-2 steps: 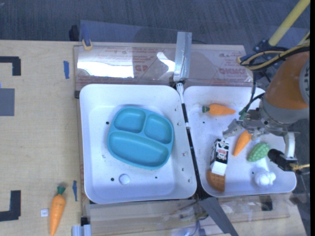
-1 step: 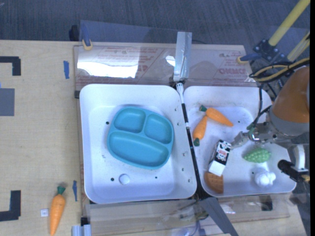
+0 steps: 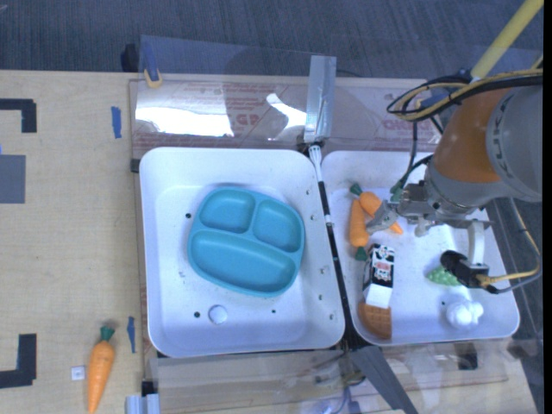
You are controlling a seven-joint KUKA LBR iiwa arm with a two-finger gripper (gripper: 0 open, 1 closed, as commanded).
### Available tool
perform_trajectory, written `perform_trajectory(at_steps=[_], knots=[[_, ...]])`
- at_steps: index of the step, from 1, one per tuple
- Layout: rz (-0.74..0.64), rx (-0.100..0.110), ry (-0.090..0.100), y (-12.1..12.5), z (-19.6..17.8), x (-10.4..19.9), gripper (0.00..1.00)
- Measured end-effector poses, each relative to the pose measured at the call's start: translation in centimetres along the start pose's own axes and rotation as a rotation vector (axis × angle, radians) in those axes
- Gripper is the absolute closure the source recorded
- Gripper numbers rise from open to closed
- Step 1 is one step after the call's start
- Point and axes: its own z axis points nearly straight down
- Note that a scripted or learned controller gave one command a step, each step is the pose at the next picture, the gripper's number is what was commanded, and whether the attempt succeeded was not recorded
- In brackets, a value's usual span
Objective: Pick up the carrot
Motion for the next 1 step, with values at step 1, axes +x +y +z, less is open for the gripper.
perform_trajectory(at_steps=[1], knots=[[-0.020,0.001,-0.002,1.25,-0.59,0.99,0.00]])
